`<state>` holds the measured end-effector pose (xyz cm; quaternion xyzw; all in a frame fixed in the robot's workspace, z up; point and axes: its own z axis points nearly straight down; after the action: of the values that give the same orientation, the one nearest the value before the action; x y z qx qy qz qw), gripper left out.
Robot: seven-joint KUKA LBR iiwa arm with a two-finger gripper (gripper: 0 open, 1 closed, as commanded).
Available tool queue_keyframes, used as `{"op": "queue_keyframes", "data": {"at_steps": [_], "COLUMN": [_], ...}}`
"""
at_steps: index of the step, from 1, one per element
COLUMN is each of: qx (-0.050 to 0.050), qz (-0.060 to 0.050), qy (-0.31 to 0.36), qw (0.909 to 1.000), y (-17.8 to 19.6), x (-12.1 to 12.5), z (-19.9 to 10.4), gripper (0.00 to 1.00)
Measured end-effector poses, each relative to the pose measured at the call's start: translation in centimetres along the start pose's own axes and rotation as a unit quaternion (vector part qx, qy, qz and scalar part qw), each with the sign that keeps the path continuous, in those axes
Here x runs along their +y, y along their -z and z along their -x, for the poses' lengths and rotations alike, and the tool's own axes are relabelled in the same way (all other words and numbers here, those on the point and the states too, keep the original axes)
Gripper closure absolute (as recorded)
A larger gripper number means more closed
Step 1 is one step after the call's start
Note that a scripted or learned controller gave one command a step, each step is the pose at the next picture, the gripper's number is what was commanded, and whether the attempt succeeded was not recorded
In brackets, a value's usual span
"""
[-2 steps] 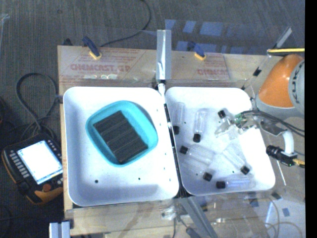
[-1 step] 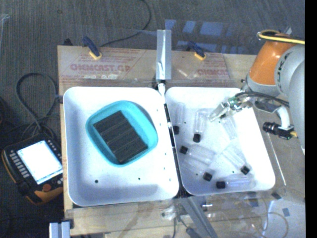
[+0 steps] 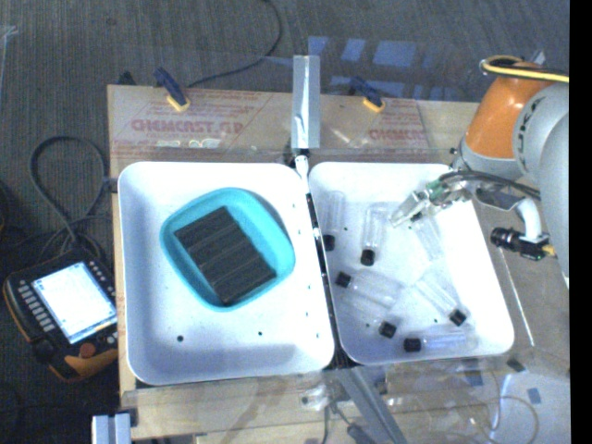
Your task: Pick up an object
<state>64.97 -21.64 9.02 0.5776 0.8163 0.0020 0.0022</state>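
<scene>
1. Clear vials with black caps (image 3: 405, 344) are lying scattered across the right bin (image 3: 495, 336), several toward the counter's near edge.
2. Left bin (image 3: 139, 340) is holding a blue dish (image 3: 180, 220) with a dark ridged block (image 3: 226, 254) in it.
3. Gripper (image 3: 413, 207) is hovering over the right bin's far part, above a vial; finger state: cannot tell.
</scene>
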Motion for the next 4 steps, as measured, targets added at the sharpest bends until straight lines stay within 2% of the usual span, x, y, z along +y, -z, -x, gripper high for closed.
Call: {"op": "queue_keyframes", "data": {"at_steps": [1, 2, 3, 4], "qx": [0.0, -0.003, -0.003, 0.001], "qz": [0.0, 0.002, 0.002, -0.001], "qy": [0.0, 0.0, 0.041, 0.062], "qw": [1.0, 1.0, 0.9991, 0.9981], "y": [0.0, -0.1, 0.1, -0.1], "x": [0.0, 3.4, -0.6, 2.3], "z": [0.0, -6.1, -11.9, -1.7], "gripper": [0.0, 0.0, 0.0, 0.0]}}
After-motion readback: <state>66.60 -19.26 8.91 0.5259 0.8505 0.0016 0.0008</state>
